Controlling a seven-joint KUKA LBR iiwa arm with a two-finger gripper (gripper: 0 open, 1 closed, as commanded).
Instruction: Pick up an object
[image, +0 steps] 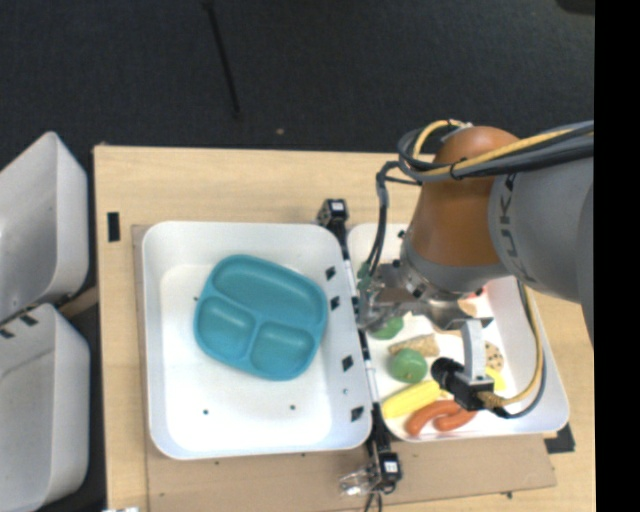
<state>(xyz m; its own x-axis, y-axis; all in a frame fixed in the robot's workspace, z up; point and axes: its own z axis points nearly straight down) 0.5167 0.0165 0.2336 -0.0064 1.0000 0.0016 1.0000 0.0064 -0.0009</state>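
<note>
The left bin lies open around the blue plate. In the right bin, the arm overhangs crowded toy food, leaving little room.

Small toy foods, green, yellow, orange-red and tan, lie clustered in the right bin.

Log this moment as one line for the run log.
arm: over right bin | gripper: low at bin's left edge, beside green item | teal plate: left bin | pick: unconfirmed
</note>
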